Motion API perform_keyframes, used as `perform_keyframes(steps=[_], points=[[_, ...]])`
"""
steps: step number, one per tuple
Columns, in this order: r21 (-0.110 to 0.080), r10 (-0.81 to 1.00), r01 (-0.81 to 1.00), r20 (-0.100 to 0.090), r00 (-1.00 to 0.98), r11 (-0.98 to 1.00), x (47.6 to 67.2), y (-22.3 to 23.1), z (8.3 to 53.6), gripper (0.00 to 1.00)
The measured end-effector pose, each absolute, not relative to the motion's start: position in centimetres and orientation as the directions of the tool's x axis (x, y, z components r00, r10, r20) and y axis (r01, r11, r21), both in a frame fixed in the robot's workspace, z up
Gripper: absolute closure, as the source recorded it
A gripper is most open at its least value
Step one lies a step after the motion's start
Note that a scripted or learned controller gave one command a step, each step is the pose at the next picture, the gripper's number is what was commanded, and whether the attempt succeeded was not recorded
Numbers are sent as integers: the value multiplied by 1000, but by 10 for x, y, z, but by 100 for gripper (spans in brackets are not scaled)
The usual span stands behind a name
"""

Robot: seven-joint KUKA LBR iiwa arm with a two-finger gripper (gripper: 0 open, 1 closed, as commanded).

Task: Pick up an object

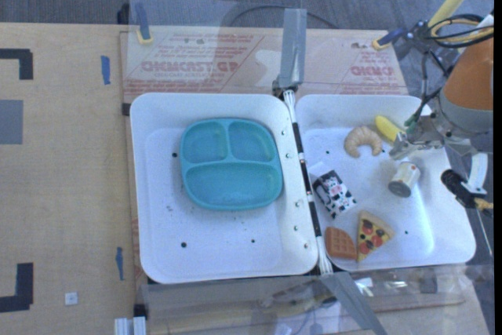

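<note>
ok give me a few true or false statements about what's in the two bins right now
1. The teal plate lies in the left bin. True.
2. The croissant sits on the plate. False: it lies in the right bin.
3. The pizza slice lies beside a waffle near the right bin's front edge. True.
4. The plate has four compartments. False: it has three.
5. The black and white toy lies in the left bin. False: it is in the right bin.
</note>
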State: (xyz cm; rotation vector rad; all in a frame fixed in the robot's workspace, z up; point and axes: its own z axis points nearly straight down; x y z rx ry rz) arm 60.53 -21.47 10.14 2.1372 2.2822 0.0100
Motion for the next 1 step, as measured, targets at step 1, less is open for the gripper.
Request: perform_keyframes(steps=[1], points=[[14,998,998,-6,-65,65,605,-215,101,0]])
